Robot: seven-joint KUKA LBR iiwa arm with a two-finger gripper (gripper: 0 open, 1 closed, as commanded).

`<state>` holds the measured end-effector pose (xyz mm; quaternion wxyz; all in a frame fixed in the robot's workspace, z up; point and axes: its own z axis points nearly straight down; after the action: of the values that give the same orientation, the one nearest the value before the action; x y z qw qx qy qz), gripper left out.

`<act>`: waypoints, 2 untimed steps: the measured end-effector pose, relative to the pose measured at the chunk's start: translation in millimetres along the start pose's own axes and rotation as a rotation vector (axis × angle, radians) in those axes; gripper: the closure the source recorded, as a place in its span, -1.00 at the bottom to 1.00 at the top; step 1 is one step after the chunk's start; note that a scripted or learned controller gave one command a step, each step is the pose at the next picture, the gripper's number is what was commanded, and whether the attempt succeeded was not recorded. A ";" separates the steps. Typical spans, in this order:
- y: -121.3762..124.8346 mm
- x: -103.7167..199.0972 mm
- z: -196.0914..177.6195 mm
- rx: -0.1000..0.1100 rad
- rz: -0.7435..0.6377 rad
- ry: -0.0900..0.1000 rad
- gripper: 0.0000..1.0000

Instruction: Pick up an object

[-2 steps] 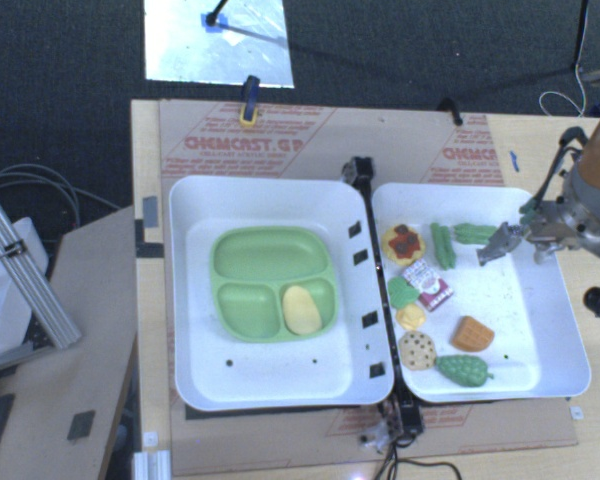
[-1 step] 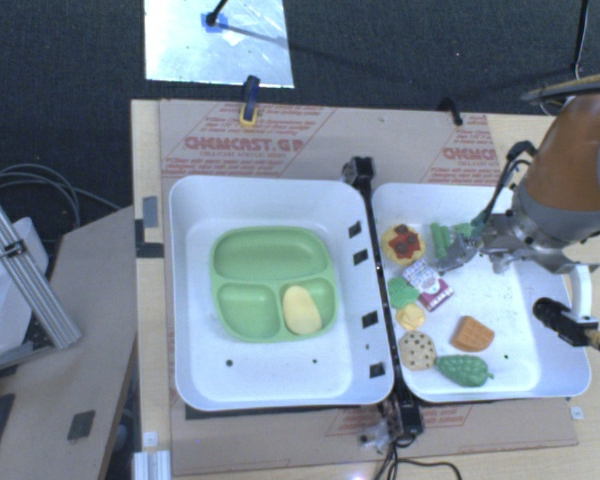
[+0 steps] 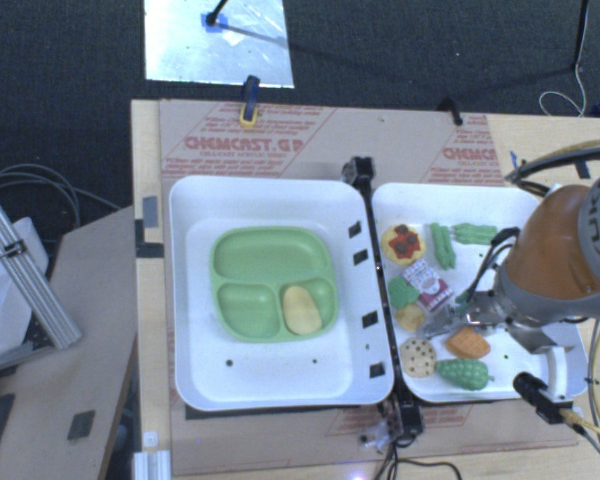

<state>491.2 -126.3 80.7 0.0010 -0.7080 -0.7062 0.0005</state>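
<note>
A: Going left to right. Left bin (image 3: 195,298) is sitting toward the worktop's left half, holding a green divided tray (image 3: 272,283); a yellowish potato-like piece (image 3: 301,309) is lying in the tray's lower right compartment.

B: And the right bin (image 3: 485,196)?

A: That's where the clutter is sitting. Pizza-like disc (image 3: 404,242) near its upper left, green pods (image 3: 458,236) beside that, a red-and-white packet (image 3: 429,286) mid-left, a cookie (image 3: 417,357) at the lower left corner, a bumpy green piece (image 3: 464,373) along the near edge.

B: Arm?

A: Arm is reaching in from the right, gripper (image 3: 458,318) hanging low over the bin's lower middle. Tips are pointing at the gap between the packet and an orange piece (image 3: 469,344), just beside both.

B: Jaws?

A: Can't tell if they're open or closed; nothing visibly between them. I'm reading this as the approach/descend step, no grasp yet.

B: Next?

A: Probably committing to one target, likely the orange piece, centring over it, then closing and lifting. Neighbours are crowding it, so a nudge is a risk.
</note>
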 end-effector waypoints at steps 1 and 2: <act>3.7 0.1 -14.8 -0.007 -0.003 -0.002 1.00; -3.7 -11.6 -83.9 -0.009 -0.002 -0.003 1.00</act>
<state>487.7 -137.9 164.6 -0.0033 -0.7074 -0.7068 -0.0017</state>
